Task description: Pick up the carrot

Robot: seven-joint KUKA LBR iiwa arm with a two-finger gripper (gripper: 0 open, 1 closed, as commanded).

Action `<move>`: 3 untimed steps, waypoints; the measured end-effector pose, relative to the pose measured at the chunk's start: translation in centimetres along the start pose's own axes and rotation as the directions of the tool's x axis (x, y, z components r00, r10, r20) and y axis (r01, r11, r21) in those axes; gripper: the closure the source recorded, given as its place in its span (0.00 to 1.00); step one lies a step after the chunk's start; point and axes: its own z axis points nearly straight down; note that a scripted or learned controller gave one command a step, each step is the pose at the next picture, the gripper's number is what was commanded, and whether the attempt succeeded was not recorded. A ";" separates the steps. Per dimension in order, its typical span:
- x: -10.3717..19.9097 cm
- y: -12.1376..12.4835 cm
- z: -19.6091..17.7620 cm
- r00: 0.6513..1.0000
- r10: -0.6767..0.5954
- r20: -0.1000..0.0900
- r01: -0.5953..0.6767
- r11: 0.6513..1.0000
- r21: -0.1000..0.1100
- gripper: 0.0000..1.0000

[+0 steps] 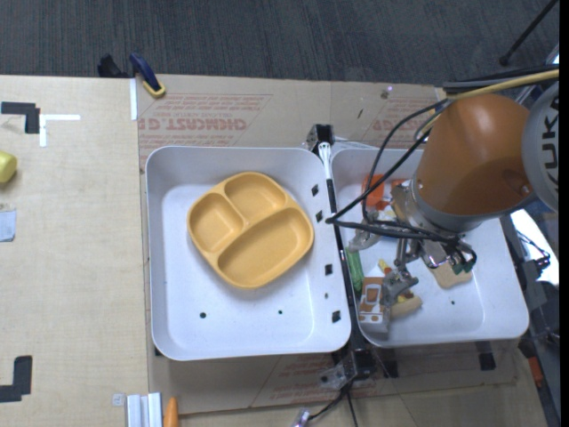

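**Mia:** Where is the carrot [374, 188]?

**Ben:** I see a small orange thing in the right bin [498, 318], up in the far corner next to the wall between the two bins. I think that is it. The big arm [471, 158] hides part of it.

**Mia:** And the end effector [402, 283]?

**Ben:** It hangs low over the middle of the right bin, nearer to us than the carrot and apart from it. I cannot tell if it is open or closed, because it is dark and small from up here.

**Mia:** What is around it?

**Ben:** A tan piece [451, 276] is just to its right, a little box [371, 298] is to its left, and a green thing [354, 271] lies along the bin's left wall.

**Mia:** What about the left bin [169, 265]?

**Ben:** It holds a yellow plate [252, 229] with three parts. Far off on the desk [71, 265], at the left edge, sits a small yellow thing [5, 167].
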 end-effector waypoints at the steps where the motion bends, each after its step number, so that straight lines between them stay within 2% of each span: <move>1: -2.2 3.5 0.0 0.971 -0.238 0.001 0.238 0.971 0.000 0.00; 2: -1.9 -3.8 -4.1 0.827 -0.563 0.003 0.563 0.827 0.003 0.00; 3: -9.4 -3.2 0.0 0.756 -0.655 0.003 0.655 0.756 0.000 0.00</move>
